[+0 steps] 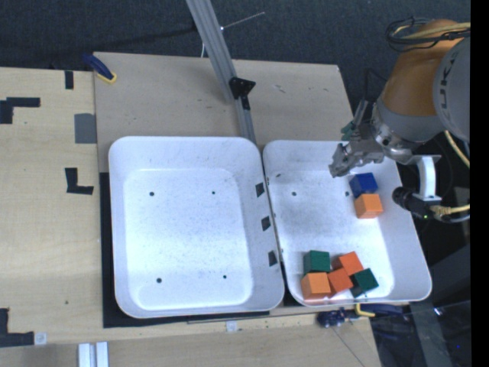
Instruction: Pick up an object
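Camera view has the hand (345,161) low over the right bin (306,220), at ten o'clock from the blue cube (364,183) and touching orange cube (369,205), probably lining up a pick; its grip I cannot tell.

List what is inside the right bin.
The right bin holds a blue block with an orange block beside it, and a cluster of green and orange blocks at its near edge. The hand hangs over the bin's far part, covering the floor beneath.
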Motion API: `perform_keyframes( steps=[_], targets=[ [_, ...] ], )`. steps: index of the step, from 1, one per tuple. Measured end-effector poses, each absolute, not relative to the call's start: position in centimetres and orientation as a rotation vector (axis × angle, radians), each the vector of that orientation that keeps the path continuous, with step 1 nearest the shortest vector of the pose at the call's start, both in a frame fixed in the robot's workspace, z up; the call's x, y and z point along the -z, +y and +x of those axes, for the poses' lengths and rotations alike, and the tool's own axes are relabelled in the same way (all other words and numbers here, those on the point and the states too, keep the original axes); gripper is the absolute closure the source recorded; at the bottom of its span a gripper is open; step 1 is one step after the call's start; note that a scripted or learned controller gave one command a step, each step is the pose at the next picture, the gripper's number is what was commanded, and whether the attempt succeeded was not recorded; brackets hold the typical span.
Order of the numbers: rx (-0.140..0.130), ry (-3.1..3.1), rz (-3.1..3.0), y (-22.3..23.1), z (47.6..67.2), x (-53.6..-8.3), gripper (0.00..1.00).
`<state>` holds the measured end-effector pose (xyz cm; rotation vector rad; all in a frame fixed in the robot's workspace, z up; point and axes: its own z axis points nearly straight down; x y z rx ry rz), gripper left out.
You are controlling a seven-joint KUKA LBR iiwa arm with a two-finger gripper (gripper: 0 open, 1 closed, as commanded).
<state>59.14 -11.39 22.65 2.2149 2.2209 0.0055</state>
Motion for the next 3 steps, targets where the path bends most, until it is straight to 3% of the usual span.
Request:
perform_keyframes(
  steps=[1,3],
  targets=[
    [0.002,2.223,2.220,-11.4,59.2,-22.5,1.00],
    [-0.001,2.232,2.215,-0.3,56.8,-24.1,1.00]
  ],
)
